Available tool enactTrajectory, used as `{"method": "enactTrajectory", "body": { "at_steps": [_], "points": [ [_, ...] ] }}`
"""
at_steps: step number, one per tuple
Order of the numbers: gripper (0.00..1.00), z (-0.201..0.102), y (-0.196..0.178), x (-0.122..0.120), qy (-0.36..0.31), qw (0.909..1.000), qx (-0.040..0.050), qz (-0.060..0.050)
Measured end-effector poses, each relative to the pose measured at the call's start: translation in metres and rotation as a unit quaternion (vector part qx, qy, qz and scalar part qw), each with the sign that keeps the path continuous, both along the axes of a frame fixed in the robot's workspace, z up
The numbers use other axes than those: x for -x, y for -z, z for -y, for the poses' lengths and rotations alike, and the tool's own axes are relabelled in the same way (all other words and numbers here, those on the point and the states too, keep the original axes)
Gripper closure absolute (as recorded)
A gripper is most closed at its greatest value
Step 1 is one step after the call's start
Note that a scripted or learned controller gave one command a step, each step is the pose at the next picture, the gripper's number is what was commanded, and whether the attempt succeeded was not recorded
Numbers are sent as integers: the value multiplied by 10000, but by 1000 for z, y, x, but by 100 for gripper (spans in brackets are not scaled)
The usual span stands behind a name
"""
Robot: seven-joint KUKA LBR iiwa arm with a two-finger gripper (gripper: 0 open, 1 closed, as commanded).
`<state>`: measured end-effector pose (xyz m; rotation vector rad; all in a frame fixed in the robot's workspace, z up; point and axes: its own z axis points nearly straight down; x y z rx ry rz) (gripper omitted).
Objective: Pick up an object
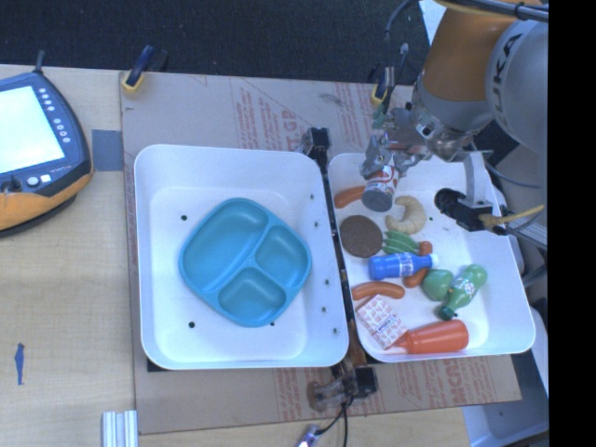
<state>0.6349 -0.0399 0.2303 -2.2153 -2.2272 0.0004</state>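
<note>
One pincer [384,170] hovering over right bin [507,338], reaching stage.
Grip state: cannot tell; next, closing on small can [378,196].

Bright, even light falls from overhead, and the two shallow white plastic bins [149,250] are nearly washed out, their rims glaring. The pale wooden bench top [65,296] is evenly lit. Shadows are soft and short, gathering under the bins' edges. The dark floor beyond the bench is almost black. Small items look slightly soft and grainy.
</note>
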Motion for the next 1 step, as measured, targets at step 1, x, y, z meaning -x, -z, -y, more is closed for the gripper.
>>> {"method": "enactTrajectory", "body": {
  "at_steps": [1],
  "points": [
    [100, 11, -35, -21, -2, 10000, 2, -13]
  ]
}}
